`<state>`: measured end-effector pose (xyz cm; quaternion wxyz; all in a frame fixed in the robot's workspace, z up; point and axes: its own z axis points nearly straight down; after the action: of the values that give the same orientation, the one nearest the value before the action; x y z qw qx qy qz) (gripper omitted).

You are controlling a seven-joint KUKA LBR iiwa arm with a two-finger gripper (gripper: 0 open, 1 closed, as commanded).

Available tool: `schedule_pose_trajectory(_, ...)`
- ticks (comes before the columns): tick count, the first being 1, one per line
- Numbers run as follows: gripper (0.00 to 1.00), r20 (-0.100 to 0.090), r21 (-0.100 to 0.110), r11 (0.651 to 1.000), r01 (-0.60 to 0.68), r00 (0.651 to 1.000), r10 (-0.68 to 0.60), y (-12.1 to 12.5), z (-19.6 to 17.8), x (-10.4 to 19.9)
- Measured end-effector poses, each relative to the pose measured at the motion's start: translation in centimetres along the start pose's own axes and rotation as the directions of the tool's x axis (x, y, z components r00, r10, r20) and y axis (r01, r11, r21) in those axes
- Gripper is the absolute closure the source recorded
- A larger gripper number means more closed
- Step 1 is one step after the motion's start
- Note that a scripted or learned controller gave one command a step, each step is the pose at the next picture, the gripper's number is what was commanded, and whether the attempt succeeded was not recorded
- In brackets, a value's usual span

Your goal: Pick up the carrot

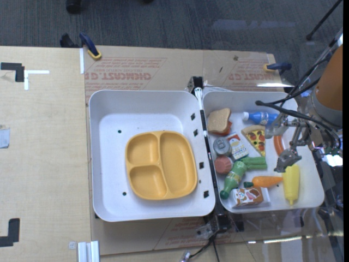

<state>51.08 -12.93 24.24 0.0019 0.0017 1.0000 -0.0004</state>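
Quickly, we log the arm (330,89) coming in from the right edge, its orange band up top and the wrist angled down and left over the right bin (313,201). We put the gripper (287,158) low over the bin's right half, its dark tips hanging just above the corn's upper end. We see a gap between the tips with nothing in it, so we call the jaws released and holding nothing.

We find the carrot (266,182) lying flat on the right bin's floor, toward the front, pointing left to right, its green top at the left end. It sits below and left of the gripper, near it but apart.

Around it: a yellow corn cob (292,183) just beside the carrot's right end, a snack box (250,197) touching its front side, a green bottle (233,178) slanted at its left, and a green pepper piece (254,162) just behind. Further back we note a pizza slice (255,137), a red sausage (279,145), a blue bottle (260,116), a bread slice (220,120), a grey can (221,146) and a red tomato (223,165).

The left bin (103,162) holds a yellow divided plate (161,164), well apart from the carrot.
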Motion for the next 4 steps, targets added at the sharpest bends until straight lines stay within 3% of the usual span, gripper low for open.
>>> schedule_pose_trajectory(1, 0.00, -0.002, 0.000, 1.000, -0.029, 1.000, 0.029, -2.6, 12.7, 3.2)
schedule_pose_trajectory(2, 0.00, -0.001, 0.000, 0.990, -0.139, 0.990, 0.139, 0.4, 14.8, 3.2)
schedule_pose_trajectory(3, 1.00, 0.005, 0.001, 0.991, -0.135, 0.991, 0.135, 0.5, 13.9, 2.9)
schedule_pose_trajectory(4, 1.00, 0.011, 0.001, 0.991, -0.132, 0.991, 0.132, 0.5, 13.0, 2.6)
